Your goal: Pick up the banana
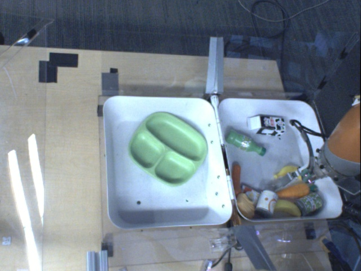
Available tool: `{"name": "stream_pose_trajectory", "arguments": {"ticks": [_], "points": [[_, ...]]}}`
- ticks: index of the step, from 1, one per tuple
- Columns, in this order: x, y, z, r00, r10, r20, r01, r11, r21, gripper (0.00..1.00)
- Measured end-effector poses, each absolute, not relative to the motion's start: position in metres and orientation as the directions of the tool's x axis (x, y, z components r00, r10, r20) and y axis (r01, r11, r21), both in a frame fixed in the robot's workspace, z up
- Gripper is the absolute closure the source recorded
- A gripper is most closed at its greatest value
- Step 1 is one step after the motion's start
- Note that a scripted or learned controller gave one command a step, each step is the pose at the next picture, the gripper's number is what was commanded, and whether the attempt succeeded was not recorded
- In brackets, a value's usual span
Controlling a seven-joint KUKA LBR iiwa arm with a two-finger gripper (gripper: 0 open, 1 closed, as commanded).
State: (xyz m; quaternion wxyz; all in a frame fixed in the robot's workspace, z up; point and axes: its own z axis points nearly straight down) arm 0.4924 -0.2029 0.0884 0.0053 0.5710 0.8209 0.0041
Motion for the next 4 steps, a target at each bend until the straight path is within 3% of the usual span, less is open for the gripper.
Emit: {"name": "stream_pose_trajectory", "arguments": {"ticks": [1, 2, 3, 4], "points": [[0.495, -0.203, 0.101, -0.347, 0.938, -0.006, 0.938, 0.347, 0.018, 1.0], [0.557, -0.205, 0.216, -0.231, 0.973, -0.004, 0.973, 0.231, 0.007, 1.0], [0.557, -0.205, 0.216, -0.232, 0.973, -0.004, 0.973, 0.232, 0.006, 0.0], [0.521, -0.199, 0.095, -0.161, 0.987, 0.004, 0.987, 0.161, 0.007, 0.0]]}}
